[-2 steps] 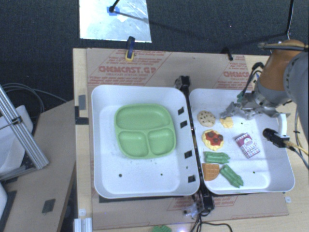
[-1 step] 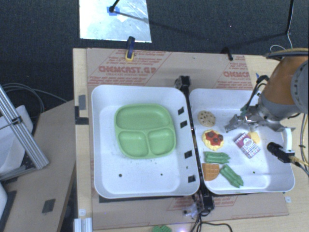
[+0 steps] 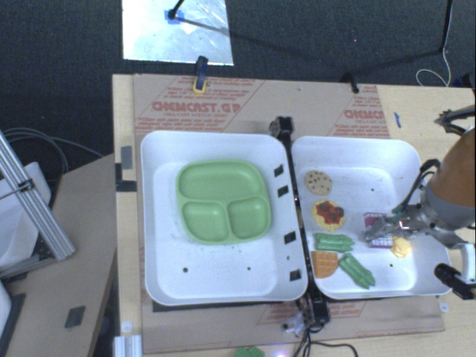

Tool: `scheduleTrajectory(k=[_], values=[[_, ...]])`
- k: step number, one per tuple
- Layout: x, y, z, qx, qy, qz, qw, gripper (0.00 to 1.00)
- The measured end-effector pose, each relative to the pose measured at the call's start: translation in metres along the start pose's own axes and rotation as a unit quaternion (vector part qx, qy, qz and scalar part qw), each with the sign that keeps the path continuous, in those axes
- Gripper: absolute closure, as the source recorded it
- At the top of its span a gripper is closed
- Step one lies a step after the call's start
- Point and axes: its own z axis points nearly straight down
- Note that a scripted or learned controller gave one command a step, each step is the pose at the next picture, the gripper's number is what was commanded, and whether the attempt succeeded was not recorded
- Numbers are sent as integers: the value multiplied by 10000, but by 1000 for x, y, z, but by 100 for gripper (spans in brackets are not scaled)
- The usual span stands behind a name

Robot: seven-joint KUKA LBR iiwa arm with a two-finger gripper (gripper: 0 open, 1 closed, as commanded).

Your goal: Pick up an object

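Camera view: gripper [image 3: 381, 231] low in right-hand white bin [image 3: 357, 155], finger state indeterminable. Small yellow rounded toy [image 3: 401, 248] lies just right-below it, nearest candidate; purple packet [image 3: 372, 219] just beside its upper left.

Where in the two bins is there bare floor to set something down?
Right bin: bare floor along the far wall, beyond the cookie, and a patch near the front right corner. Its near left is crowded: pizza, green pods, waffle, with the gripper beside them. Left bin: bare margins all around the green divided plate.
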Motion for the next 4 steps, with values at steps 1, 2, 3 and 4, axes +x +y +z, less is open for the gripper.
scheduleTrajectory(k=[1, 2, 3, 4], values=[[33, 43, -1, -39, -9, -49, 10000, 0], [106, 20, 0, -12, 9, -53, 10000, 0], [76, 98, -2, -61, -21, -39, 10000, 0], [107, 154, 0, 83, -43, -73, 9999, 0]])
